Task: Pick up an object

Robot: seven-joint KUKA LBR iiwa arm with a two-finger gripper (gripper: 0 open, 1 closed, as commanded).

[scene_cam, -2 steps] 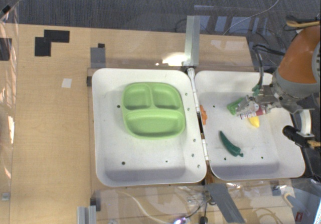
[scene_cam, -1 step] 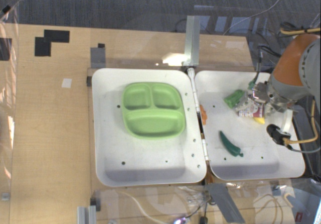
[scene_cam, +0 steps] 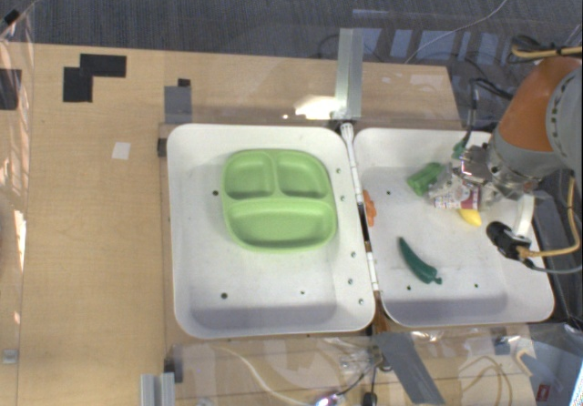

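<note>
The arm reaches in from the right, its orange band [scene_cam: 537, 113] showing above the wrist, and the hand [scene_cam: 463, 184] sits low over the far right part of the right bin [scene_cam: 474, 299], pressed in among a small cluster of things; whether it is spread or pinching something I cannot tell, since the wrist and the clutter hide that part. Just left of the hand lies a light green object [scene_cam: 423, 179], touching or nearly touching it, and just near of the hand sits a small yellow object [scene_cam: 470, 217]. These two, being closest, seem the likeliest candidates for the pick, and the low pose suggests the arm is working at a grasp rather than travelling. A dark green pepper-like object [scene_cam: 418, 261] lies alone toward the middle of the same bin, well apart from the hand, its slim body slanting from far left to near right. The left bin [scene_cam: 196, 299] carries a green divided plate [scene_cam: 278, 199], lying flat near its centre. A thin orange item [scene_cam: 369, 208] rests by the seam between the two bins on the counter [scene_cam: 91, 240]
</note>
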